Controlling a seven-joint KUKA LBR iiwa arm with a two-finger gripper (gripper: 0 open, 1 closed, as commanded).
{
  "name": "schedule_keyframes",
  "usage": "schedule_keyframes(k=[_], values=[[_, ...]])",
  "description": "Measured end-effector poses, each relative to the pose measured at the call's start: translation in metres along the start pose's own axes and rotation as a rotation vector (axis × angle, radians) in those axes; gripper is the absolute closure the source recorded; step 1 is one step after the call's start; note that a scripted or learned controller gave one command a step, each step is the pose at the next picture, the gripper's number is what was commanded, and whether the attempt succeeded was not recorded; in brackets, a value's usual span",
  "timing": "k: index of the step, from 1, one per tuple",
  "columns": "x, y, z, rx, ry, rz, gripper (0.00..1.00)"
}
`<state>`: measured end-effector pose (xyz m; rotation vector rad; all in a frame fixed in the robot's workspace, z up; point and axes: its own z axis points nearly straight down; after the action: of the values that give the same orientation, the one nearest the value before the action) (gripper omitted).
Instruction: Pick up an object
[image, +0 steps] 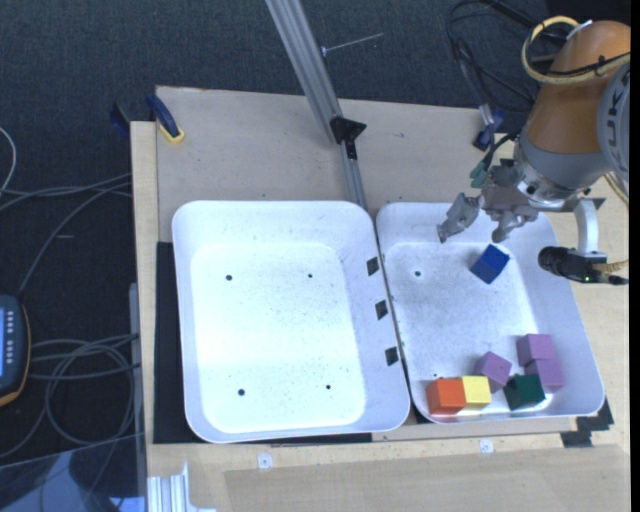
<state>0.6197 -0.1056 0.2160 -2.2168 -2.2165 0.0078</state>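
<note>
My gripper (478, 224) hangs over the back of the right bin (430, 300) with its two fingers spread open and nothing between them. A blue cube (490, 264) sits just below and slightly right of the right fingertip, apart from the fingers. In the bin's front right corner lie an orange cube (447, 394), a yellow cube (476, 390), a dark green cube (523, 391) and three purple blocks (538, 350).
The left bin (270, 320) stands beside the right one, with a raised divider edge (385, 310) between them. A slanted metal rail (320, 90) runs down from the back to where the bins meet. Cables lie on the floor at left.
</note>
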Motion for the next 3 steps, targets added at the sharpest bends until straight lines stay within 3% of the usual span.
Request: schedule_keyframes(k=[2, 3], values=[[-0.001, -0.001, 0.085, -0.001, 0.0, 0.0, 0.0], [-0.001, 0.001, 0.071, -0.01, 0.0, -0.001, 1.0]])
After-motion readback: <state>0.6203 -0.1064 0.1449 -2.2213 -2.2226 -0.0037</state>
